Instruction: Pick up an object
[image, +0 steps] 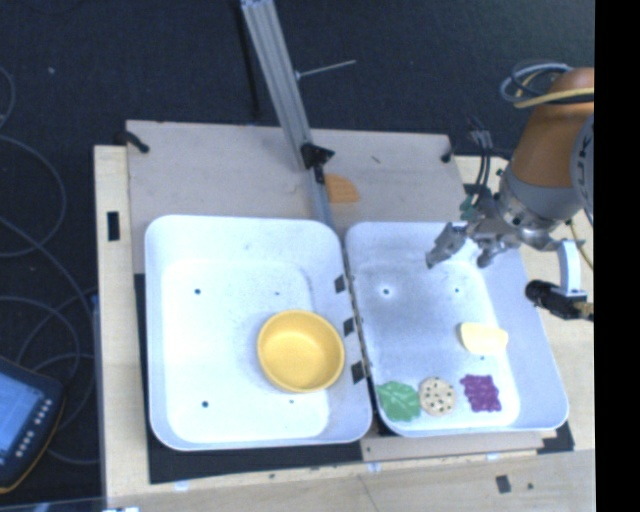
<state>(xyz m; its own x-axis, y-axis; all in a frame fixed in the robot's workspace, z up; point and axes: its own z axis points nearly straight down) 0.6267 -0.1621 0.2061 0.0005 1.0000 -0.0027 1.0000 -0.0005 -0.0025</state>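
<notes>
Nothing picked yet: the arm's end effector hovers over the far part of the right bin, fingers apart w/ nothing between them. Candidate objs all lie loose toward the near end: a pale yellow piece, a purple item, a cookie and a green item along the near wall. A yellow bowl sits in the left bin. By the look of it, approach, descent, grasp and lift all remain.

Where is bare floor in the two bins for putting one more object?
Left bin: free everywhere around the yellow bowl. Right bin: free in the middle, between the hand and the yellow piece. Crowded on its near edge: green piece, cookie, purple piece.
</notes>
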